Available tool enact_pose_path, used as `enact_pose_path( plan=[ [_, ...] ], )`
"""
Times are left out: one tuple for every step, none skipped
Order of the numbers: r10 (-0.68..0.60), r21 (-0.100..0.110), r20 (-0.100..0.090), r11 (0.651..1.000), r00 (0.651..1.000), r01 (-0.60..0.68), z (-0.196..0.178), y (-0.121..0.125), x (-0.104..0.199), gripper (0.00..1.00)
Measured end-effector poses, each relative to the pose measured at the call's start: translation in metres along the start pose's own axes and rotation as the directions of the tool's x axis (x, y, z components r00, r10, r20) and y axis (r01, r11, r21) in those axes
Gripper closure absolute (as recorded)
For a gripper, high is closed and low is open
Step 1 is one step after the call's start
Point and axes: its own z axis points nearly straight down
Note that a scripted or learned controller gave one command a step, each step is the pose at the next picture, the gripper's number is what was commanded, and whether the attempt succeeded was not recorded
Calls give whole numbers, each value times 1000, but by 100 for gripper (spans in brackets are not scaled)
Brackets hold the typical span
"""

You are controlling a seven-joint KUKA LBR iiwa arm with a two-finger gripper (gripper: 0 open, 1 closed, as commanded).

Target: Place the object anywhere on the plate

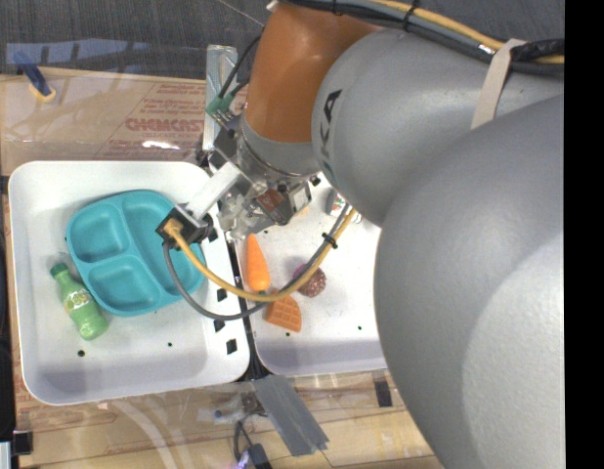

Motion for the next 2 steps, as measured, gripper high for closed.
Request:
enact_pose_path(
  plan=[
    [175,-2,-6,985,985,-175,13,9,1,100],
    [-87,0,-3,996,996,87,33,-6,34,100]
  ],
)
